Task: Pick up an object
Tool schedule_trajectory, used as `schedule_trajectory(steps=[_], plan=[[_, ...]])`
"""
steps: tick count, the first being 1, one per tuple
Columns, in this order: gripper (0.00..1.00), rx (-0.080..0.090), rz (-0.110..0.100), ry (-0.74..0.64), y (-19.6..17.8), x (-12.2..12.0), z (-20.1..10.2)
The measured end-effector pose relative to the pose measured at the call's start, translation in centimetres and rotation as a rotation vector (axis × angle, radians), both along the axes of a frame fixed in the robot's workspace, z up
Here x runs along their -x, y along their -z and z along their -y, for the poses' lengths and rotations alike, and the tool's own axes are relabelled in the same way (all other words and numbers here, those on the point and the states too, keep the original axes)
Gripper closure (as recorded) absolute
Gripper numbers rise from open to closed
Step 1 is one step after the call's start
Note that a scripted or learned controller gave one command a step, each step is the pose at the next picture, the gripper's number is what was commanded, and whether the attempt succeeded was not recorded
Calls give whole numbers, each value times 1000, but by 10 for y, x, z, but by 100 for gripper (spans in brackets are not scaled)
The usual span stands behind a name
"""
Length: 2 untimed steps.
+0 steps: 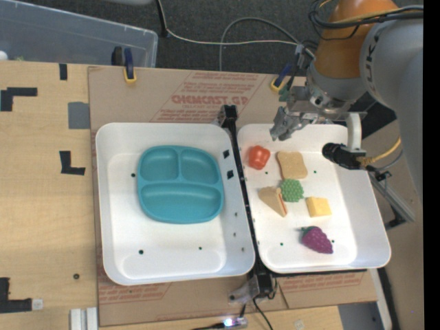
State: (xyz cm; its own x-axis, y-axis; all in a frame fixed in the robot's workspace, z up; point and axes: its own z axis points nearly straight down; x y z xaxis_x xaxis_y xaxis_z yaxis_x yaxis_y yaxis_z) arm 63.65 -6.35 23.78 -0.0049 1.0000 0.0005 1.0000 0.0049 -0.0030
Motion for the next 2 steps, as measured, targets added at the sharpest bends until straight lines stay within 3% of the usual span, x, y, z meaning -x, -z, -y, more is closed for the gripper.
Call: schedule_trajectory(steps=[2], plan=[[100, 0, -1, -1, 11, 14, -118]])
